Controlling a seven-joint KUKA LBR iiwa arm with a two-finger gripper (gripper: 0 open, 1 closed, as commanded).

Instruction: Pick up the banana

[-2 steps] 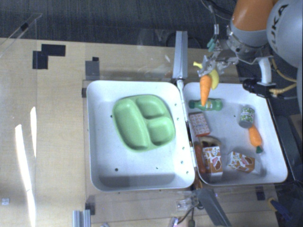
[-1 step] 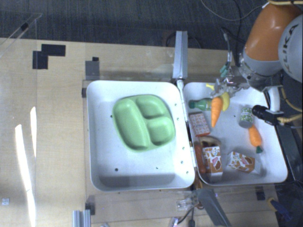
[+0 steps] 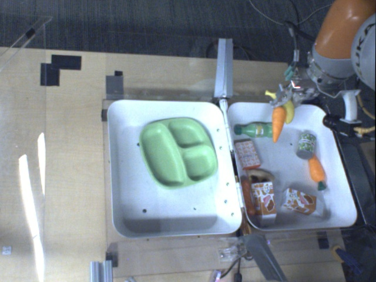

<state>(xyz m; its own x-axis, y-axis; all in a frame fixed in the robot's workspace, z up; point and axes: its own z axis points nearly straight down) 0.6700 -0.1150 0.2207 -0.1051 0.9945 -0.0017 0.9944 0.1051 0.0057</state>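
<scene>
The banana (image 3: 289, 111) sits at the far edge of the right bin (image 3: 341, 213), mostly covered by a carrot (image 3: 278, 123) that hangs or leans just in front of it; only a short yellow part shows. The gripper (image 3: 292, 91) is directly above this pair. We cannot tell whether its fingers are released or clenched, nor whether they grip the banana, the carrot, or neither.

Risks, in our judgement:
- Wrong item. Banana and carrot touch or overlap, so a closing grip could take the carrot, or both together.
- Slip. With so little of the banana exposed, a partial hold on its end could let go during the lift.
- Collision. The pair lies close to the bin's far wall, which leaves little room for approach.
- Disturbance. A green bottle (image 3: 254, 130) lies just beside the carrot and could be knocked.

Also in the right bin are a small round tin (image 3: 306, 145), a second carrot (image 3: 317, 171), a flat packet (image 3: 247, 153) and two cartons (image 3: 263, 200) (image 3: 300, 201), well apart from the banana.

The left bin (image 3: 126, 213) holds a green divided tray (image 3: 179, 151). Both bins rest side by side on a pale wooden tabletop (image 3: 59, 175), with a metal post (image 3: 224, 69) between them at the far side. Beyond the tabletop is dark carpet (image 3: 147, 10), with cables (image 3: 270, 4) trailing toward the arm (image 3: 343, 31).
</scene>
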